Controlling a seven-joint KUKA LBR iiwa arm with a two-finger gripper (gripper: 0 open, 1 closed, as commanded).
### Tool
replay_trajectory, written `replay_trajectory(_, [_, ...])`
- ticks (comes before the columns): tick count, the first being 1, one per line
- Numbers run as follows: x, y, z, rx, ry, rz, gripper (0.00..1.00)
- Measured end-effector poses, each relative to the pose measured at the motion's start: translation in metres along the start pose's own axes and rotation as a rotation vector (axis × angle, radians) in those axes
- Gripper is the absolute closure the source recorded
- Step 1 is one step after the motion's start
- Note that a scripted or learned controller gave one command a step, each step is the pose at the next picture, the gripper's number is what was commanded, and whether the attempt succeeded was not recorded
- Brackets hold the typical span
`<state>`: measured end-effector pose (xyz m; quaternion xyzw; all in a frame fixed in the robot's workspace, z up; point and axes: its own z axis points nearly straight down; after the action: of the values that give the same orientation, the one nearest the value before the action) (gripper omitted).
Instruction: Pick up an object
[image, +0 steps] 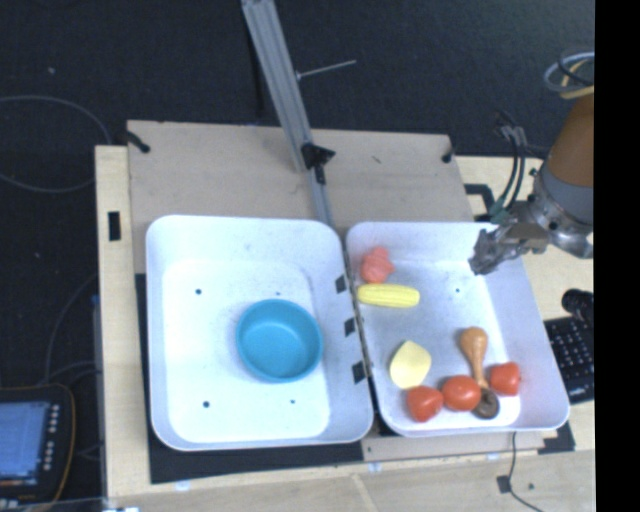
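1. Pincer (488, 255) hangs at the upper right rim of the right bin (530, 310), reaching in from the right; whether its tips are apart or together I cannot tell, and nothing shows between them.
2. Far to its left and lower, the left bin (180, 290) carries one blue bowl (280, 340), well apart from the pincer.
3. Left of the pincer and about level with it lies one pink piece (377, 265), near the right bin's left wall.
4. Just below that piece, left and slightly lower than the pincer, lies one yellow corn cob (388, 296), its long axis running left to right.
5. Lower and to the left sits one pale yellow piece (410, 363).
6. Almost straight below the pincer lies one brown drumstick (475, 352), its long axis running roughly top to bottom, with its dark end (487, 405) near the bin's lower wall.
7. Three red tomato-like pieces (460, 392) sit in a row along the lower wall, touching or just beside the drumstick.
8. Judgement: the corn cob is among the nearest things and lies clear of its neighbours, so the coming move would be leftward and down, with the tips set across its short width.
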<state>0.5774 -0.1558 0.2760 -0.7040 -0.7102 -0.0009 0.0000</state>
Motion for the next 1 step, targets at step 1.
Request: replay_trajectory(1, [0.0496,0.0122,0.0145,0.004,0.000,0.001,1.00])
